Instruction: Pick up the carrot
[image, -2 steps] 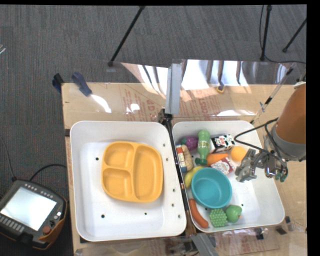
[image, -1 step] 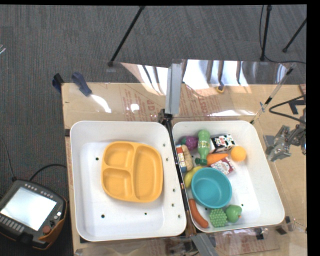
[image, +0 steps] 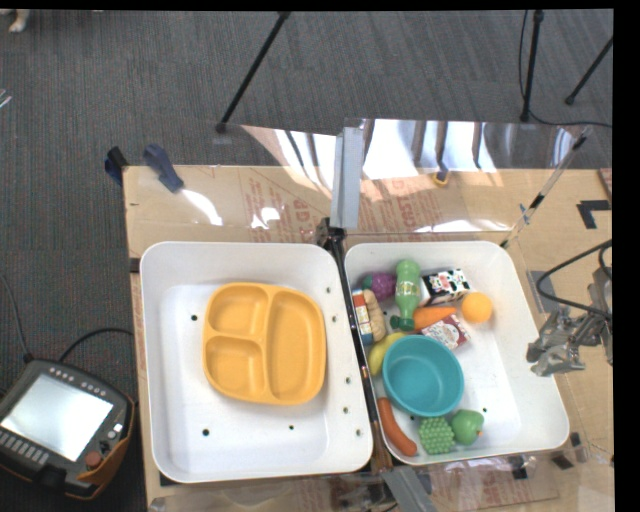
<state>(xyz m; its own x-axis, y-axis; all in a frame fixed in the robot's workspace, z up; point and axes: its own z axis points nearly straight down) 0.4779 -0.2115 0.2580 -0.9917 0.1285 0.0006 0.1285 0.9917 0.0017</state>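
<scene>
carrot (image: 432, 316): lying in the right bin (image: 520, 400) among toys, just above the teal bowl (image: 423, 375), beside the orange (image: 477, 307). gripper (image: 556, 352): outside the bin's right rim; fingers' state cannot be told. judgement: pick not yet begun; approach, grasp, lift remain.

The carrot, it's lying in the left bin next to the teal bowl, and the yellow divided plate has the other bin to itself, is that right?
Not quite. The camera view shows the carrot in the right bin, just above the teal bowl. The yellow divided plate sits alone in the left bin.
</scene>
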